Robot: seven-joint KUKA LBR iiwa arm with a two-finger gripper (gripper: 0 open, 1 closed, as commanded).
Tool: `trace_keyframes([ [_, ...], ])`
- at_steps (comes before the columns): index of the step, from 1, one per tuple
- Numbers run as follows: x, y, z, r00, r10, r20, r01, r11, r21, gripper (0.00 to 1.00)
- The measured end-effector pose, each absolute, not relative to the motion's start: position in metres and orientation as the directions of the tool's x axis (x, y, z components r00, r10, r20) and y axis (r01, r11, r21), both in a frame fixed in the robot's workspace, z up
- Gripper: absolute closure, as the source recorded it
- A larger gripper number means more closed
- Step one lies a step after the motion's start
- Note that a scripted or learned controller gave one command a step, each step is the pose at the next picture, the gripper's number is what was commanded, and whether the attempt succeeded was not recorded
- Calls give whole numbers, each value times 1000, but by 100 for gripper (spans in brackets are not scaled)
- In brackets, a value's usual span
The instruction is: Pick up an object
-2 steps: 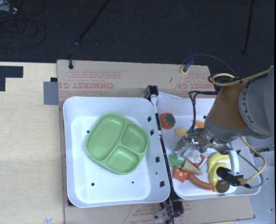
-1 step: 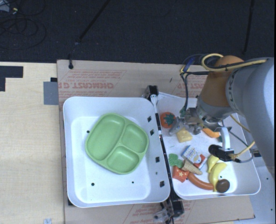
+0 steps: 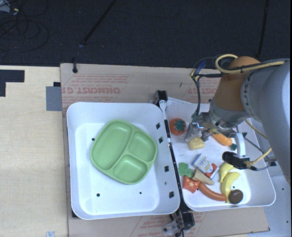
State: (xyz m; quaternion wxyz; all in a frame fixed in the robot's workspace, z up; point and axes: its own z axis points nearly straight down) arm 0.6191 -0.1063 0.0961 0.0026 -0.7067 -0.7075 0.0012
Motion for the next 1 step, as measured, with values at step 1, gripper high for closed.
trace_keyframes([
  [1, 581, -65, 187, -1, 1000, 0, 1000, 1, -4, 100],
])
